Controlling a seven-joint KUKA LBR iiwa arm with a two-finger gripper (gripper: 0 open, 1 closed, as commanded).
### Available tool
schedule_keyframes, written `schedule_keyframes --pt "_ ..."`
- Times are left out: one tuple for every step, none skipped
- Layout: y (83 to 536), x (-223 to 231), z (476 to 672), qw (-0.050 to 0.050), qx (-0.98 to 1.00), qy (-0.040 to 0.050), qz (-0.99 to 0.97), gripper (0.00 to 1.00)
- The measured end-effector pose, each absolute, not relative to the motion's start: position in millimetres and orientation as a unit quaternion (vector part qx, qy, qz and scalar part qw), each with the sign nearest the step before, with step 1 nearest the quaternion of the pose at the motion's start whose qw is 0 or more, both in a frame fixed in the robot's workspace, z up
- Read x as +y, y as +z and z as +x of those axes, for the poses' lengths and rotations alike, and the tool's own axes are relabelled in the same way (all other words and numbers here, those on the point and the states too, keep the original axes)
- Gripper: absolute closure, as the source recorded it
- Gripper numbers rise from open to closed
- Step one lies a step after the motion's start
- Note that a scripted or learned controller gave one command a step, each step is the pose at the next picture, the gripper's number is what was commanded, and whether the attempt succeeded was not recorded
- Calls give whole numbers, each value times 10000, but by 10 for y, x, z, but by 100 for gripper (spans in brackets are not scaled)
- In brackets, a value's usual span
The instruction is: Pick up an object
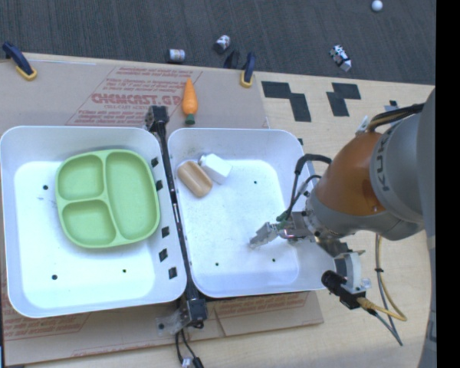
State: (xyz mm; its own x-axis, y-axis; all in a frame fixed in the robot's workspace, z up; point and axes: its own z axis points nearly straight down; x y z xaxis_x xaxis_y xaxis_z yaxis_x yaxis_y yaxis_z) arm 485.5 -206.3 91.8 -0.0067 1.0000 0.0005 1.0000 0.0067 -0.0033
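In the right bin (238,278), near its far left corner, a tan bread-roll-shaped object (194,179) lies beside a small white block (215,167), the two touching. My gripper (262,236) reaches in from the right and hangs low over the bin floor at the right of centre, well apart from both objects. Nothing shows between its fingers. The grey arm with its orange band (353,179) covers the bin's right rim.
The left bin (15,282) holds a green three-compartment plate (107,198). An orange carrot-like toy (188,98) lies on the cardboard behind the bins. Blue clamps and small loose items sit on the dark floor farther back. Cables trail at the lower right.
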Motion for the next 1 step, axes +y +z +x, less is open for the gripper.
schedule_keyframes --pt "920 -2102 5673 8 -7091 -2 -7052 0"
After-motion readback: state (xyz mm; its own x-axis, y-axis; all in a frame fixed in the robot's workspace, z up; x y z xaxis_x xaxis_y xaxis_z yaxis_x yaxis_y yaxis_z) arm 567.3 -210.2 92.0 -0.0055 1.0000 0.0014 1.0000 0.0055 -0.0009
